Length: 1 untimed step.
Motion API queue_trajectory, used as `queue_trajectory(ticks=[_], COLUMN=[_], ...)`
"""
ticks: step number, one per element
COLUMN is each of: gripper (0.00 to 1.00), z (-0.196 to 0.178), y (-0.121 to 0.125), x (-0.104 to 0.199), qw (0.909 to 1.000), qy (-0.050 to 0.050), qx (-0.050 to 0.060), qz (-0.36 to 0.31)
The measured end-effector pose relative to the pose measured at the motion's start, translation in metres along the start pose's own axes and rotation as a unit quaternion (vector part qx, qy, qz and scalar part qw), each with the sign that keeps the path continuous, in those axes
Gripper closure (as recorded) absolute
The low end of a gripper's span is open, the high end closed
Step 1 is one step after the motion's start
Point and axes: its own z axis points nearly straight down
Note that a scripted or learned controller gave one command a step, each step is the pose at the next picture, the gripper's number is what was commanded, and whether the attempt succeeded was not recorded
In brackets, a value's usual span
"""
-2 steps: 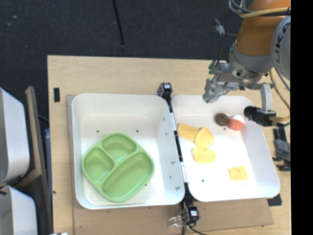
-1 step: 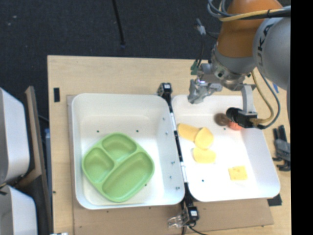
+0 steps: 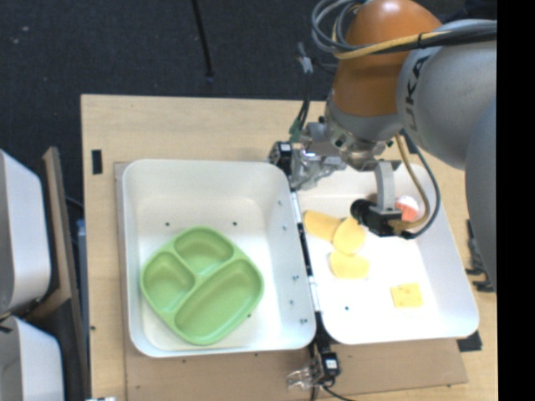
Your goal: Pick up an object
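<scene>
Several yellow toy food pieces lie in the right bin (image 3: 443,312): a wedge (image 3: 318,225), a round piece (image 3: 349,237), a flatter piece (image 3: 349,266) and a small square slice with holes (image 3: 406,296). A small pink-red object (image 3: 409,210) lies further back, partly hidden by the arm's hardware. My gripper (image 3: 308,167) hangs over the back left corner of the right bin, by the wall between the bins, behind and apart from the yellow wedge. I see nothing held in it.
A green three-compartment plate (image 3: 201,284) lies in the front of the left bin (image 3: 134,224). The grey arm with its orange band (image 3: 380,48) covers the back of the right bin. The bench's wooden edge (image 3: 100,140) frames both bins.
</scene>
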Motion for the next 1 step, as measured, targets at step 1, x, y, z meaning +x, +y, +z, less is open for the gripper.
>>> queue_trajectory(ticks=[1], gripper=[1.00], z=[0.0063], y=[-0.0149], x=[0.0424], qw=[1.0000], qy=[0.000], qx=[0.000], qz=[0.000])
